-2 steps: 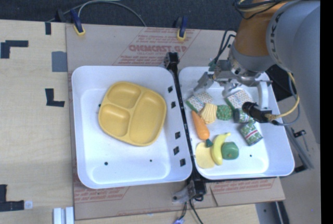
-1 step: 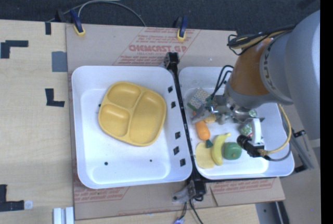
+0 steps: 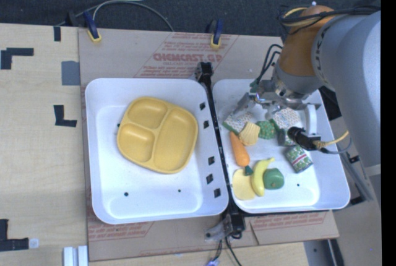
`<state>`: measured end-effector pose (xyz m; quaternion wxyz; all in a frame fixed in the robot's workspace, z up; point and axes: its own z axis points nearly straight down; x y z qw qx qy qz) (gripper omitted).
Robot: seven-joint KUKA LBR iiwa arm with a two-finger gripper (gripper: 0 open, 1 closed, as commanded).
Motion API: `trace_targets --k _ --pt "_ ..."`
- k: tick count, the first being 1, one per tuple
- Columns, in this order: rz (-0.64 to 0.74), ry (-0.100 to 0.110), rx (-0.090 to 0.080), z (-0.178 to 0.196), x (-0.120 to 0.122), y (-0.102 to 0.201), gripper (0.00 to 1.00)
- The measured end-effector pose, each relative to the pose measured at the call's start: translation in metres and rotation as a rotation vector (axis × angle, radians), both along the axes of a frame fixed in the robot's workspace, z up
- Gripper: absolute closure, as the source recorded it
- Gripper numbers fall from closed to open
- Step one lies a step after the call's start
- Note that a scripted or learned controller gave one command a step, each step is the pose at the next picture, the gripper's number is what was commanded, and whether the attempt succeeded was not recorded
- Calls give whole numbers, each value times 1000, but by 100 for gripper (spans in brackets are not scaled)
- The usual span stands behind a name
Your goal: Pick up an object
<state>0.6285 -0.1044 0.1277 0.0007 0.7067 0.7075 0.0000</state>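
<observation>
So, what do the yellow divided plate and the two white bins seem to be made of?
The yellow divided plate, with three moulded compartments, looks like matte plastic: uniform colour, soft rounded edges, no glare. The two shallow white bins, left and right, look like smooth thin plastic with rounded rims, though coated metal cannot be excluded.

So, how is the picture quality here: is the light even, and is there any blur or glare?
Camera view: the light is soft and even, with faint shadows under the yellow plate; the white bins look bright but not washed out; the arm near the right side is large and slightly soft; the small toys such as the carrot are a little blurry.
</observation>
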Motion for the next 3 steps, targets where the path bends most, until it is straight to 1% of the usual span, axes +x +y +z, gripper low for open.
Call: trace_targets --k 1,2,3 --pt "0 0 1 -42 -55 10 0" --pt "1 -3 0 -31 -54 10 100" --pt "1 0 1 57 -45 67 100"
